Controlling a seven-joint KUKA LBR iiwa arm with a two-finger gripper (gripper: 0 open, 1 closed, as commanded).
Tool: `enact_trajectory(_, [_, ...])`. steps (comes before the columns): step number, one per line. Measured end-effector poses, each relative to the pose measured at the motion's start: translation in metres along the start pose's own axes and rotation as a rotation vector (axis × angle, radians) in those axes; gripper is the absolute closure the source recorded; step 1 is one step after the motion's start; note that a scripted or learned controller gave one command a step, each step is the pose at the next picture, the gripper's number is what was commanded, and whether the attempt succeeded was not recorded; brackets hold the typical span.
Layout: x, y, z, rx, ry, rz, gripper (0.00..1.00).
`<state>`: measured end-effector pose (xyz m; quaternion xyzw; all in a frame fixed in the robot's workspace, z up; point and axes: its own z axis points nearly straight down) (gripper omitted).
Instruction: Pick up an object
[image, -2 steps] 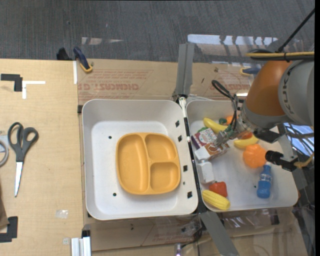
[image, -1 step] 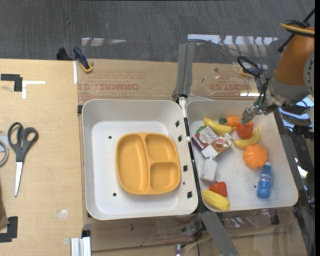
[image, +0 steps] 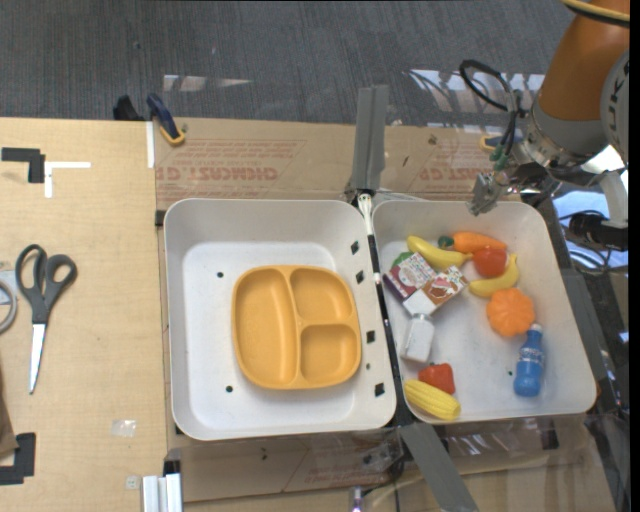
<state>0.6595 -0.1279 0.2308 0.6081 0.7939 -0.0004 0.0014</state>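
The grey arm (image: 590, 60) reaches in from the upper right, its gripper (image: 487, 190) pointing down.

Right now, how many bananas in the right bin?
2. One banana lies near the bin's far side, left of the carrot. The other banana curves just below the red toy, above the orange. More may be hidden under the pile.

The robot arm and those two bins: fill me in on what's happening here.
The arm's gripper hangs over the far rim of the right bin with nothing between its fingers. That bin holds toy food: two bananas, a carrot, an orange, a blue bottle, a corn cob and small cartons. The left bin holds a yellow divided tray. Nothing is picked up yet.
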Motion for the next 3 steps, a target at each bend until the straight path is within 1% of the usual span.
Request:
enact_trajectory(1, [0.000,0.000,0.000,0.001,0.000,0.000,0.00])
enact_trajectory(2, [-0.020,-0.013,0.118,-0.016,-0.010,-0.155,0.00])
enact_trajectory(3, [-0.017,-0.010,0.123,-0.023,-0.015,-0.082,0.00])
